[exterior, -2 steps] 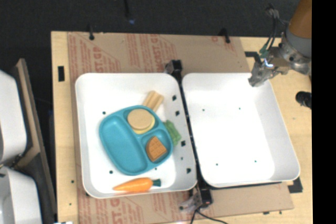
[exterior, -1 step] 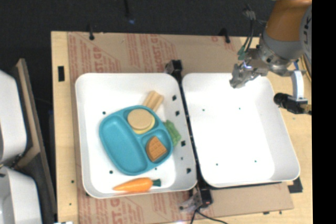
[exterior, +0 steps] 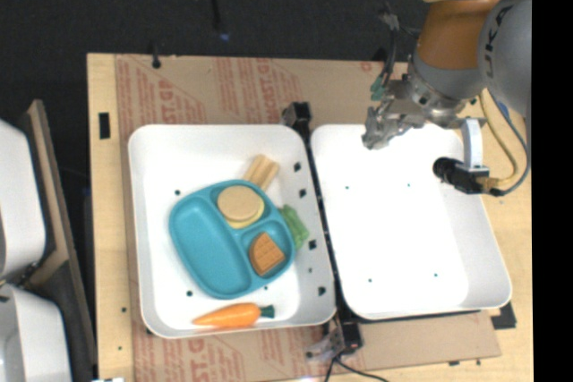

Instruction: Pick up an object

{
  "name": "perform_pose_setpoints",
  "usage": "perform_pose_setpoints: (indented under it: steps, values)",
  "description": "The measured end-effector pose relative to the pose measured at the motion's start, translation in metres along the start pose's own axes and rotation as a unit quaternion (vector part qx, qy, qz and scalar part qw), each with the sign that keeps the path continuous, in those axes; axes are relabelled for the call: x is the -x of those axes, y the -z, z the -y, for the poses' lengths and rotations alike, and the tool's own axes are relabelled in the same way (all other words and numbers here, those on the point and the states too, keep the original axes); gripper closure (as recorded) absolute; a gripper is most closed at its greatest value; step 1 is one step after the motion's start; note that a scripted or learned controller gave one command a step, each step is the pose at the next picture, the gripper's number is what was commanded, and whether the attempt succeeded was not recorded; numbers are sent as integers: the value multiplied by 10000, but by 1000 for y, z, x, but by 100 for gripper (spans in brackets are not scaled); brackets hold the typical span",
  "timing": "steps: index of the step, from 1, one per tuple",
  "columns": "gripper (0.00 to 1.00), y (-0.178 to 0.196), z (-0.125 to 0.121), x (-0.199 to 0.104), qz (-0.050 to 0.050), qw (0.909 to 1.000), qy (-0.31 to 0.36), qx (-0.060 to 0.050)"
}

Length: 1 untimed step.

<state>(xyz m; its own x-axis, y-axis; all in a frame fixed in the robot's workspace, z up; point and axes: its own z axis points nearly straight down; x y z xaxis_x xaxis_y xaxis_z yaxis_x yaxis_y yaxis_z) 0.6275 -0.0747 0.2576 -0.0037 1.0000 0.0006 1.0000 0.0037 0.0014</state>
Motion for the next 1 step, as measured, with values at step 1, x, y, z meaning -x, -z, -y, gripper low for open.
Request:
perform_pose_setpoints:
  steps: [1]
  values:
    - [100,-4,-16,-43,0,10000,-4,-6]
